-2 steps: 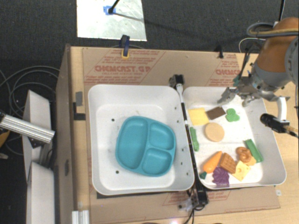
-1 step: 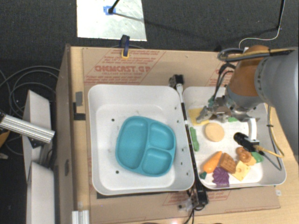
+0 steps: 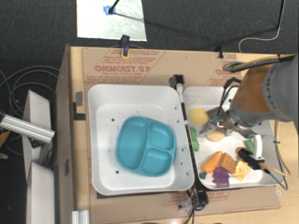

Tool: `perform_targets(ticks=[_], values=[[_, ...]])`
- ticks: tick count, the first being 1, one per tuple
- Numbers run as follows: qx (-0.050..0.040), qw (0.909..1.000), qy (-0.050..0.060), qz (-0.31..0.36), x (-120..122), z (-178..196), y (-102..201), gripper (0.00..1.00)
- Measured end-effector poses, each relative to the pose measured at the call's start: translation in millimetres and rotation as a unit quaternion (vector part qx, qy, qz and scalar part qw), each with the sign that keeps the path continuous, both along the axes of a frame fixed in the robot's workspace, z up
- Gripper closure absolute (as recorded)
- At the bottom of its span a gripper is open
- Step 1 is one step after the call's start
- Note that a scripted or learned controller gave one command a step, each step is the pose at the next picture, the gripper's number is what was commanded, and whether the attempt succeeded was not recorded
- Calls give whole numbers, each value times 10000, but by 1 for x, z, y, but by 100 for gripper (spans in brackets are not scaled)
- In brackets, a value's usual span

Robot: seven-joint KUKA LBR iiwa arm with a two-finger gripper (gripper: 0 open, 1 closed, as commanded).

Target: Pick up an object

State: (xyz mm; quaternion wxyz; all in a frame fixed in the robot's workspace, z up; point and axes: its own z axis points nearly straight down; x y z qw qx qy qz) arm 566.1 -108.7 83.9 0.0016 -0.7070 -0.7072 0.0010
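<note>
Claw (image 3: 214, 125) sits low in the right bin (image 3: 205, 97), over a rounded tan bread-roll shape (image 3: 216, 136); cannot tell whether it is open or gripping. Pale yellow block (image 3: 198, 116) at its 9 o'clock. Toy foods (smooth plastic) cluster at 5 o'clock: orange carrot (image 3: 211, 162), waffle-textured cracker (image 3: 228, 163), bumpy purple grapes (image 3: 220, 177). Left bin (image 3: 100, 101) holds a glossy teal divided plate (image 3: 145, 145).

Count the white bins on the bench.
2: the left bin holds a blue divided tray; the right bin, beside it, holds toy food under the arm.

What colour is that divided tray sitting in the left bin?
The divided tray is light blue, a turquoise shade, seen clearly in the camera view from above.
</note>
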Motion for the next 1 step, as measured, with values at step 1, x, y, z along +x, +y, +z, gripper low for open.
perform_targets(ticks=[1], values=[[-2,10000,-35,9,4,11,0,100]])
